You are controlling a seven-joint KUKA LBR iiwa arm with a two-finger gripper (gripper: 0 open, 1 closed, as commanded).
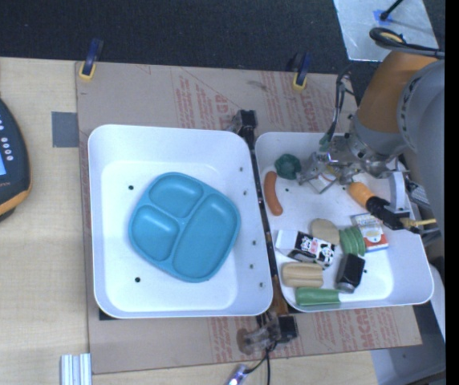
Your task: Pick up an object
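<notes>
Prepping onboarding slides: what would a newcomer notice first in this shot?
Most likely the blue divided plate, lying alone in the left bin. Next, the clutter in the right bin: a hot dog near its left wall, a dark green ball above it, and a pile of small items along the bottom. The grey and orange arm reaches in from the right, its hand low over the right bin's top.

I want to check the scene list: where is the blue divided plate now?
In the camera view the blue divided plate lies in the middle of the left white bin, alone there, apart from the hot dog in the right bin.
</notes>
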